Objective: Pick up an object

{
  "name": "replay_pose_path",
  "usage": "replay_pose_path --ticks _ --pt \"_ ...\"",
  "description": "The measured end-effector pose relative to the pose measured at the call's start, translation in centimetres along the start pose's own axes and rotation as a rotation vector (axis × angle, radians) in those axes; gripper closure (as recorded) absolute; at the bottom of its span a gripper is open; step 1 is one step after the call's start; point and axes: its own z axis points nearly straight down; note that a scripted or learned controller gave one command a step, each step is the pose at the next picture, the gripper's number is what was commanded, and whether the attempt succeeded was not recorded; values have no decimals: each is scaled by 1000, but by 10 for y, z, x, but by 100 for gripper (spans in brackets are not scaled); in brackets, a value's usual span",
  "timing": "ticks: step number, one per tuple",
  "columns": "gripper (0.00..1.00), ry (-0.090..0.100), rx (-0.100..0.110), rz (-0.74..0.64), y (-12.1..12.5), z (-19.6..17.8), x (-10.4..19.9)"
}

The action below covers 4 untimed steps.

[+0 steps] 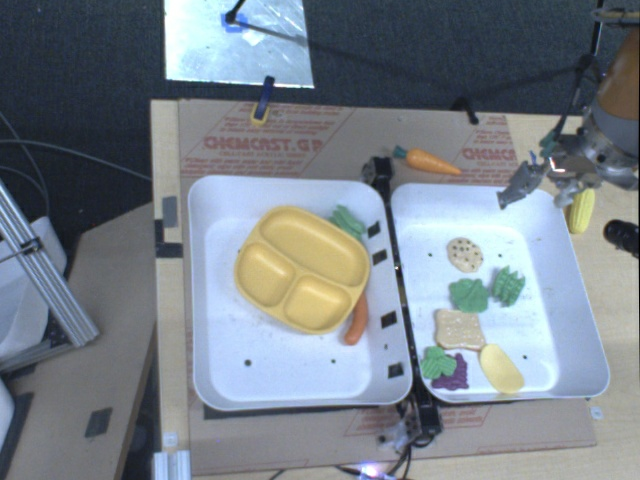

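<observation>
My gripper (540,189) hangs over the far right corner of the right bin (575,298), open, with nothing between its fingers. Below it in that bin lie a speckled cookie (464,254), two green leafy pieces (468,294) (509,285), a slice of toast (459,329), purple grapes (453,373) and a yellow oval piece (501,368). A yellow corn cob (580,210) rests at the bin's right rim, just right of the gripper.
The left bin (215,358) holds a yellow divided plate (302,268), a green piece (348,220) behind it and an orange carrot (356,321) at its right side. Another carrot (428,161) lies on the bench behind the bins.
</observation>
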Motion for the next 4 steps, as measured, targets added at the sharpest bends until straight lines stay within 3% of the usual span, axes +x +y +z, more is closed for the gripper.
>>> replay_pose_path --ticks 1,2,3,4 --pt "0 3 12 3 -21 118 -13" --pt "0 -5 -8 2 -48 179 9" --pt "100 -12 -20 4 -44 163 5" --pt "100 -12 -22 4 -43 153 5"
